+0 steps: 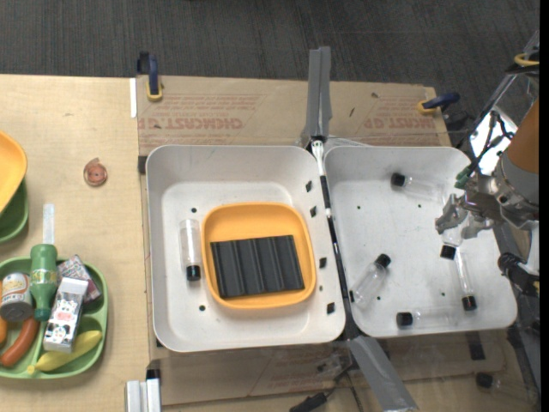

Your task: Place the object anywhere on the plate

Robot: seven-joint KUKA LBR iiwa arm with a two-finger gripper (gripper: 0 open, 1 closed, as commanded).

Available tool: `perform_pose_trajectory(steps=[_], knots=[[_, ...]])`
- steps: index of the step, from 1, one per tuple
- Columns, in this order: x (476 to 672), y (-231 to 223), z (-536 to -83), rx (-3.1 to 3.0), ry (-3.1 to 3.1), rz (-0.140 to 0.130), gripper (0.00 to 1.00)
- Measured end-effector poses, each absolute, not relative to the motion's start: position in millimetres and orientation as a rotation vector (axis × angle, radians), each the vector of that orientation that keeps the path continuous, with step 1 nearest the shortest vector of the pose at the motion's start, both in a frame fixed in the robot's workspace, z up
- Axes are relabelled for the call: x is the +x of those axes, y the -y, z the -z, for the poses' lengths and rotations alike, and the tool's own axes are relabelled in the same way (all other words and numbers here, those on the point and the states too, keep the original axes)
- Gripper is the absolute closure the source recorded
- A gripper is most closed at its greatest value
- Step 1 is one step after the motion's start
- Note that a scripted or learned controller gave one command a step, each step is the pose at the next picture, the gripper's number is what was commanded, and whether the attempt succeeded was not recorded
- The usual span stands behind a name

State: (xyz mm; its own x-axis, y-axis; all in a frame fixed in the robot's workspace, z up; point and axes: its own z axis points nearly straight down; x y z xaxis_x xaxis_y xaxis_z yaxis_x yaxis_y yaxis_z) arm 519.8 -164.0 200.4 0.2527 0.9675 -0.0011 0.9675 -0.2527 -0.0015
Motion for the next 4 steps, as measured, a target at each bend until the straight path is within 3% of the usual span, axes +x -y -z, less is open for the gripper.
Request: perform_pose_trajectory(steps=[1, 2, 3, 4], knots=[[546.1, 207, -205, -2.432, 1.988, -0.005, 1.0], [614.4, 214, -243, -2.227, 2.218, -0.003, 1.0], [652.9, 219, -294, -1.899, 2.506, -0.002, 1.0], [653.0, 222, -354, -1.59, 2.714, -0.001, 1.0]])
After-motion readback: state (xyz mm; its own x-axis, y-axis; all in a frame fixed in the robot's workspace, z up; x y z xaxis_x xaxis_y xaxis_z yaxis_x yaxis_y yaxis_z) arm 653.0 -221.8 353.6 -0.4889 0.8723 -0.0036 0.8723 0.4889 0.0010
